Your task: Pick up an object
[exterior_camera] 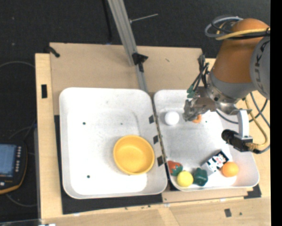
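End effector beside white ball (right bin)

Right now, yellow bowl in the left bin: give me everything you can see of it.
The yellow bowl is round, plain and smooth, plastic by its look, upright with its opening up and nothing visible inside. It sits on the floor of the left bin, toward the lower right part, close to the divide between the bins. Nothing else touches it.

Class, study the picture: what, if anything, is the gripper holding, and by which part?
Cannot be told: the gripper sits over a small orange object, its fingertips unclear.
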